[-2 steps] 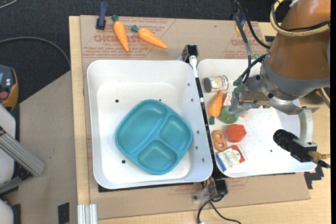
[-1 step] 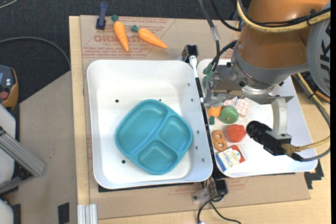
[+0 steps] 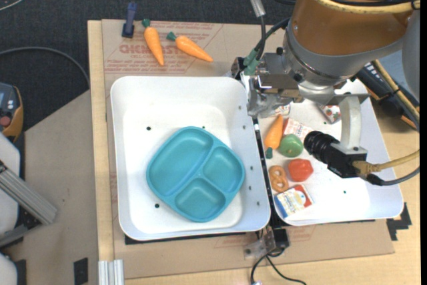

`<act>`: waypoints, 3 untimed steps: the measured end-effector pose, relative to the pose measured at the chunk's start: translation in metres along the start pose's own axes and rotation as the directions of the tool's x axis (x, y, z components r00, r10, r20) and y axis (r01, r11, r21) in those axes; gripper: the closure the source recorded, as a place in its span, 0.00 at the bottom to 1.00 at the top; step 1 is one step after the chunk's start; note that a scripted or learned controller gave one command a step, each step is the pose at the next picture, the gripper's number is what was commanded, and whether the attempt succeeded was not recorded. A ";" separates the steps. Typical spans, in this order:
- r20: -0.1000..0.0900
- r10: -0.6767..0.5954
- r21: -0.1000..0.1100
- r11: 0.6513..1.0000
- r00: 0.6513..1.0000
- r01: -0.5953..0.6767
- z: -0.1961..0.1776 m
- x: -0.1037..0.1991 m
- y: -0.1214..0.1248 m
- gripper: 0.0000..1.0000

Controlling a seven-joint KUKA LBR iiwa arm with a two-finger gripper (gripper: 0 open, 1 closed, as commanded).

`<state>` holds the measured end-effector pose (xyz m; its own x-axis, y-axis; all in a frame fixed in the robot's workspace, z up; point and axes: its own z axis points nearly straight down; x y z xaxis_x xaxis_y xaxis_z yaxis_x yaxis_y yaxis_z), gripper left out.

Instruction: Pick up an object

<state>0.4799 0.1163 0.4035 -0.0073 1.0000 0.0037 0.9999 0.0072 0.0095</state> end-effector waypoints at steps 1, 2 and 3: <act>-0.004 -0.007 -0.001 1.000 1.000 0.007 -0.074 0.116 0.000 1.00; 0.009 0.012 0.020 1.000 1.000 -0.012 0.027 0.067 -0.001 1.00; 0.003 0.006 0.007 1.000 1.000 -0.006 0.011 0.070 0.000 1.00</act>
<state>0.4797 0.1867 0.3933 -0.0009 1.0000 0.0009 1.0000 0.0009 0.0026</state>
